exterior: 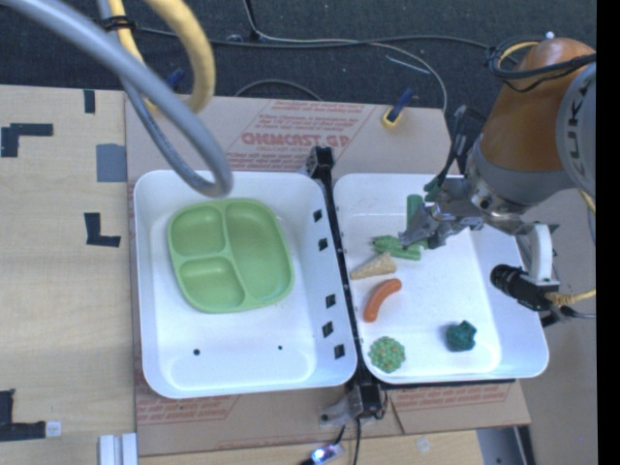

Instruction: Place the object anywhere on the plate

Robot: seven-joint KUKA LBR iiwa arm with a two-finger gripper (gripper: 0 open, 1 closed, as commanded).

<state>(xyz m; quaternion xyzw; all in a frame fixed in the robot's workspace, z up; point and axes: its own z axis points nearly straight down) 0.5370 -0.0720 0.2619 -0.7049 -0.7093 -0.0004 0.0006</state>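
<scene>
Light wooden bench (58, 289), bearing a flat brown cardboard sheet (281, 129) under two shallow white plastic bins (160, 356) side by side.

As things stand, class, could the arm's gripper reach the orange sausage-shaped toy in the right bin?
Probably yes. The orange sausage-shaped toy lies apart from its neighbours in the right bin, nothing over it, and the gripper hovers just above and right of it.

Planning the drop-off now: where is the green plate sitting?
The green plate lies in the left bin, in its upper half toward the camera view's top, with the divider between the bins on its right.
</scene>
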